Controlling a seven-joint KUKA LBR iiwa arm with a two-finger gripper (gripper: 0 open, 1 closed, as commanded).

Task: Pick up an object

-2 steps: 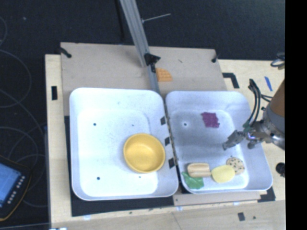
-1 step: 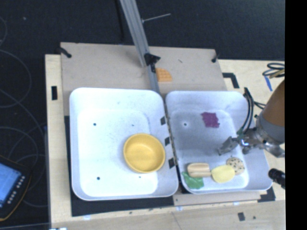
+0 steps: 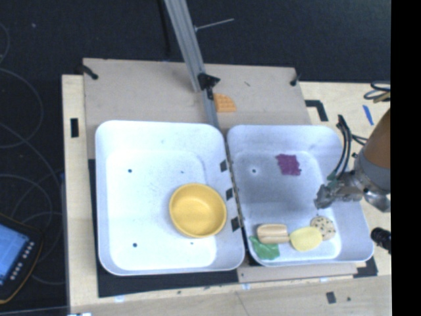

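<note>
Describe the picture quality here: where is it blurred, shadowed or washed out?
Camera view: soft overall; the gripper is blurred, so its fingers can't be read; the left bin is washed out to near-white; the right bin floor is in greyish shadow; the yellow bowl casts little shadow.

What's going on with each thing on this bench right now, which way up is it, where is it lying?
Yellow bowl: upright, in the left bin.
Purple piece: flat in the right bin.
Tan roll: on its side, at the near edge.
Yellow lump: beside the roll.
Speckled cookie: touching the lump.
Green scrap: in the near corner.
Gripper: low above the cookie.
</note>
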